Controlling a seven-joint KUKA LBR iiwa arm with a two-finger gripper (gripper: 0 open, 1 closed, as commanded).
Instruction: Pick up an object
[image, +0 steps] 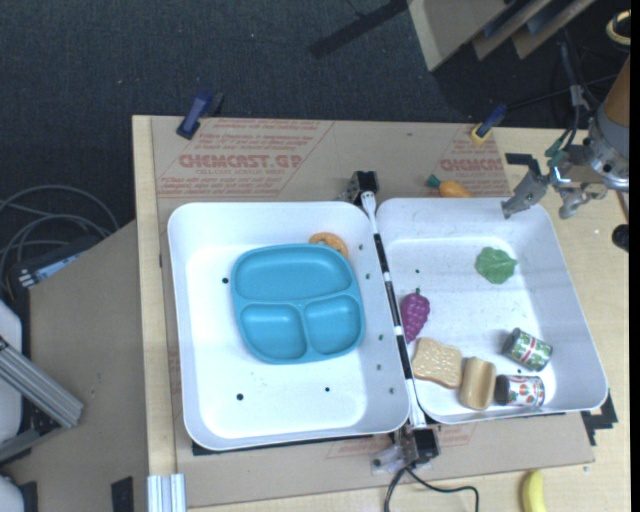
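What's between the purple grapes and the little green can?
In the camera view, bare white bin floor lies between the purple grapes and the green can; the bread slice sits just below.

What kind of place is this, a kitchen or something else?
Most likely a robot lab, not a kitchen. Two white bins sit on a board clamped to a bench, the food looks like toys, and a gripper hangs over the right bin's far corner. Loose cables lie beside the bench.

Blue tray (297, 315), green leaf (495, 264), purple grapes (414, 312)
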